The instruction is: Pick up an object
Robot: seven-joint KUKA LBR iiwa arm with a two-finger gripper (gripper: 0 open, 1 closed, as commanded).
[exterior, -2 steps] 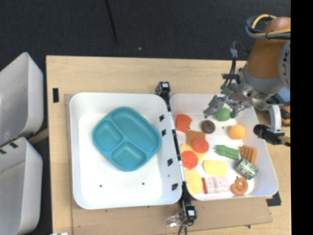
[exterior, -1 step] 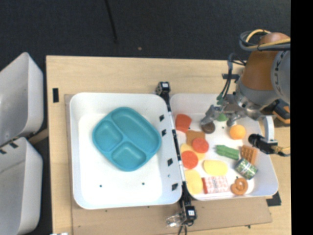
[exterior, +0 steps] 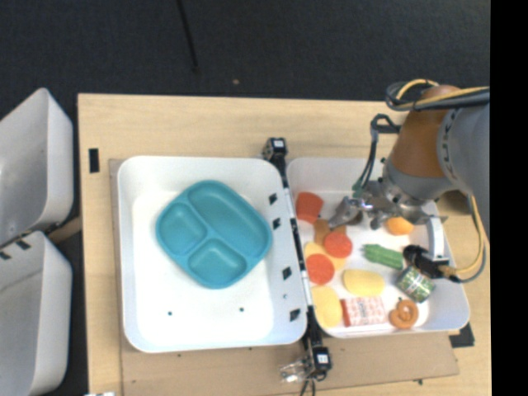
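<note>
Grey arm with orange band [exterior: 417, 143] reaches in from the right over the right shallow white plastic bin [exterior: 330, 170], the landmark here. Metal two-finger gripper [exterior: 351, 212] hangs low over the bin's upper middle, tilted toward the bin's left side; finger spread too blurred and small, cannot tell. Nothing visibly held between them.

Inside the right bin: round orange-red plastic disc [exterior: 308, 205] near the upper left corner, just left of the gripper. Second red round piece [exterior: 337, 243] just below the gripper, close to its tip; contact unclear. Third orange-red round piece [exterior: 320, 268] below that, near the bin's left wall. Small orange ball-like piece [exterior: 398, 226] on the bin's right part, just beside the wrist. Green elongated toy vegetable [exterior: 383, 256] mid-right. Pale yellow oval toy [exterior: 364, 282] in the lower middle. Yellow flat piece [exterior: 327, 307] lower left, touching the red-and-white small printed box [exterior: 363, 311] at the front wall. Brown ring-shaped toy doughnut [exterior: 403, 313] in the lower right corner. Small green-labelled can [exterior: 415, 284] just above the doughnut, tilted.

Left of the right bin, touching it side by side, the left shallow white bin [exterior: 140, 304] holds a teal three-compartment plastic plate [exterior: 214, 233], flat, roughly centred. Both bins sit on the light wooden counter [exterior: 181, 122]. White rounded containers [exterior: 29, 163] stand well left of the right bin, off the counter edge.
</note>
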